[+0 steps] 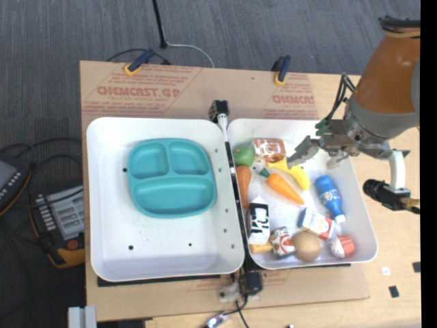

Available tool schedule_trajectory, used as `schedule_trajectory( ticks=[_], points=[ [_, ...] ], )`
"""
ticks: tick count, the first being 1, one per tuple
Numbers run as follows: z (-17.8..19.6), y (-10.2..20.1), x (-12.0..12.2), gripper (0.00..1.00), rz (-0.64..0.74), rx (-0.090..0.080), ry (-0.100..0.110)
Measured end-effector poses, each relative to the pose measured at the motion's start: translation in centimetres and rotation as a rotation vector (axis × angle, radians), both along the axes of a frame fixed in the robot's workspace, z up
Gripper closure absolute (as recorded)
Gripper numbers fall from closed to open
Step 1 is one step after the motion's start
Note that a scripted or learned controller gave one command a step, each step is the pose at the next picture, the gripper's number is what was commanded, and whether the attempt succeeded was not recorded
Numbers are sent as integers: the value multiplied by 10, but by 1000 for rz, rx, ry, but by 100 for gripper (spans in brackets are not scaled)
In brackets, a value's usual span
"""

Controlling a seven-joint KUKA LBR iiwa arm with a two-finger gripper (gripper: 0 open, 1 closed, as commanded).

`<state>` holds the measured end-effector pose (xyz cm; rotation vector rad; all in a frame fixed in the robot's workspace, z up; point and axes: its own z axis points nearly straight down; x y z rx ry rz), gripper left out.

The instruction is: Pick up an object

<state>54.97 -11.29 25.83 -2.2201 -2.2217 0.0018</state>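
The objects to pick from lie heaped in the right bin (360,203), most of them below and to the left of the claw (315,149). The claw hangs over the bin's upper part, and whether it is open or closed cannot be told from this angle; nothing shows gripped in it. Just left of its lower tip sits a yellow banana (295,174), touching an orange carrot (285,187) that slants down to the right. Further left lie a brown packet (268,147) and a green apple (243,155), and a second orange piece (244,182) rests against the bin's left wall. Directly below the claw lies a blue bottle (329,197), and below that a small white carton (315,222), a brown potato (306,245) and a red-and-white can (342,246). A black-and-white box (258,222) stands near the lower left corner. Well apart to the left, the other bin (109,244) holds a teal divided plate (172,177). Both bins rest on a cardboard-covered desk (136,91).
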Motion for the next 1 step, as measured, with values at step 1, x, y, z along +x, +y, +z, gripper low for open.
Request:
schedule_trajectory(
  ticks=[1],
  points=[
    [-154,3,23,0,-33,0,4]
  ],
)
